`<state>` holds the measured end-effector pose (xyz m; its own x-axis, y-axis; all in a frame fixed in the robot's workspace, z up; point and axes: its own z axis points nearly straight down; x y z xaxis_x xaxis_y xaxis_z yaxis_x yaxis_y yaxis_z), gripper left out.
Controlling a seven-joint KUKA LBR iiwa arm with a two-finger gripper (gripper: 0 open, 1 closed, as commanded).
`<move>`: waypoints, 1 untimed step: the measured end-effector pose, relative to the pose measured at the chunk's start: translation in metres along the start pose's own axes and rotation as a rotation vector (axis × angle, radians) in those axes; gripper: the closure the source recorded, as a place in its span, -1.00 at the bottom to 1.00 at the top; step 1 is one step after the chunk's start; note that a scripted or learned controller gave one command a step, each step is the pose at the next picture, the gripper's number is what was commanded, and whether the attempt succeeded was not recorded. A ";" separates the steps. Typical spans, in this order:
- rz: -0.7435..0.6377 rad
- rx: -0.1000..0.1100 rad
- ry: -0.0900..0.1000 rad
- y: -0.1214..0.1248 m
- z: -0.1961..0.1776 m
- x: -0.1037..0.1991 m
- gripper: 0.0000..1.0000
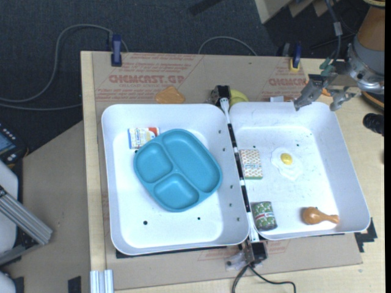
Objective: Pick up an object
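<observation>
Gripper [320, 96] spread open, holding nothing, above right bin's [342, 163] far rim.
Fried egg toy [286, 162]: white, yellow yolk, lying flat.

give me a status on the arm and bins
Claw open, holding nothing, above right bin's far edge. Fried egg, drumstick, two packets untouched. Nothing blocking.

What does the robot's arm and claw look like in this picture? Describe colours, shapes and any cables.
The arm is rounded and grey, with an orange band above the wrist. Its claw is a small metallic-grey assembly ending in two thin, dark-tipped fingers. A dark cable runs along the arm toward the wrist. No markings are legible.
</observation>
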<state>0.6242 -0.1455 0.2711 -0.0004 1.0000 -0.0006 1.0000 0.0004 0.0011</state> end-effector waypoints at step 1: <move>0.005 0.012 0.003 -0.028 0.115 -0.038 -1.00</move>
<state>0.5963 -0.1839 0.1559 0.0043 1.0000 0.0019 0.9999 -0.0042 -0.0111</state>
